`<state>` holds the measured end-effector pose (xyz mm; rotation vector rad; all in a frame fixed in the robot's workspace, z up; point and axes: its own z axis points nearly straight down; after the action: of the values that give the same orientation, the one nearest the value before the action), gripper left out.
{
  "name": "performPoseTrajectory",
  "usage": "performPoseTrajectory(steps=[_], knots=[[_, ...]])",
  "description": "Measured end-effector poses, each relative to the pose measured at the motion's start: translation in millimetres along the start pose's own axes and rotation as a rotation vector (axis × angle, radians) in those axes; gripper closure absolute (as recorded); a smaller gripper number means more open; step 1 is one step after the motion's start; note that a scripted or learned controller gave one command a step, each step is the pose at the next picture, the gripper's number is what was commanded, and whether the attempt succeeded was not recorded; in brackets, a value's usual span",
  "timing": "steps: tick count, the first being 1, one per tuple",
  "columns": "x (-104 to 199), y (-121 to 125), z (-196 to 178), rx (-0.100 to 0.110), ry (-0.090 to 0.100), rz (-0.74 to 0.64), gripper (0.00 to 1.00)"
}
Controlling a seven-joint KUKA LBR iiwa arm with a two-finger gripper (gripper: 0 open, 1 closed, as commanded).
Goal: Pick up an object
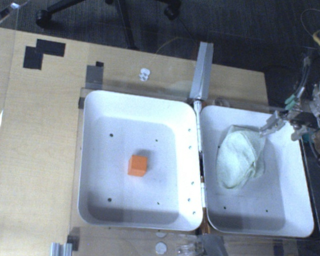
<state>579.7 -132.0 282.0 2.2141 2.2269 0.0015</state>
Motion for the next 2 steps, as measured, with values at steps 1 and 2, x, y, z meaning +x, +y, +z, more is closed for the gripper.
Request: performPoseTrajectory(steps=[1,2], knots=[[11.4,39.0,166.5,-0.001,0.000,-0.264,0.00],[12.7,41.0,155.1,-0.006,-0.001,-0.266,1.00]])
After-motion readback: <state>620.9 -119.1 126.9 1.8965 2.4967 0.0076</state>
